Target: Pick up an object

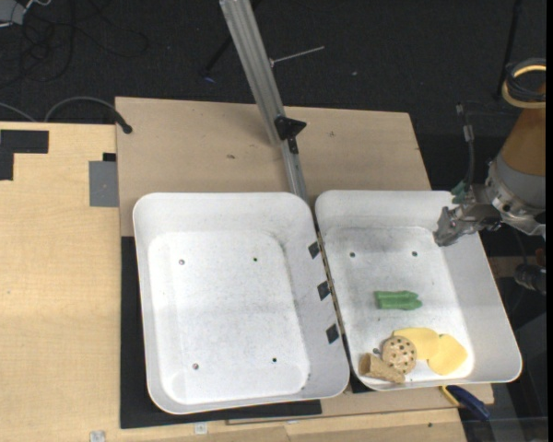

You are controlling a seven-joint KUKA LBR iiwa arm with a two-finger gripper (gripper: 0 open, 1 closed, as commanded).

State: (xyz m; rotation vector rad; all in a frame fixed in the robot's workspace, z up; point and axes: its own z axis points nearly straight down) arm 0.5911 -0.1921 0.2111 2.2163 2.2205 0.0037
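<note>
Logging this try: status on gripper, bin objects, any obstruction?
Gripper over right bin's far right rim, nothing seen between fingers. Green piece mid-bin; yellow pieces and cookie at near edge. Nothing between gripper and objects.

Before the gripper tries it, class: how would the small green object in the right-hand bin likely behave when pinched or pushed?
The green object lies flat and elongated, so it would probably slide along the right bin rather than roll. It looks small and likely light, perhaps soft plastic. It has free space around it, so a pinch across its narrow width seems feasible.
</note>
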